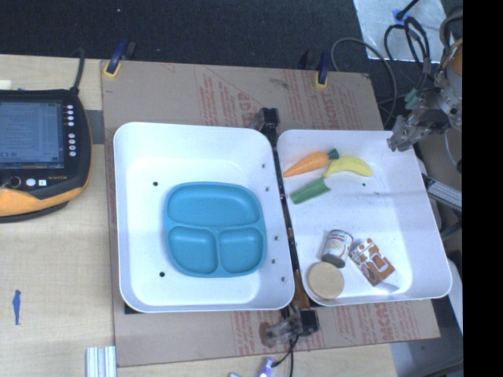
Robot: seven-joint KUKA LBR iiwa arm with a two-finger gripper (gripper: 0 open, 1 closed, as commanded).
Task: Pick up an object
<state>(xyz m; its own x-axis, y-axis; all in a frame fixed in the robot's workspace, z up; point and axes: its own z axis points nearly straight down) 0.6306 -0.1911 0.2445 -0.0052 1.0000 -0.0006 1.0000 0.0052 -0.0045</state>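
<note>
While the gripper hangs at the right bin's far right corner, its opening unreadable, the banana lies nearest; descend centred over it, clear of the carrot.

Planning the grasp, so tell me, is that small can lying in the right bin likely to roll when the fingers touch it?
Probably. The small can seems to lie on its side, so a nudge could roll it. The round lid beside it might block it one way.
</note>
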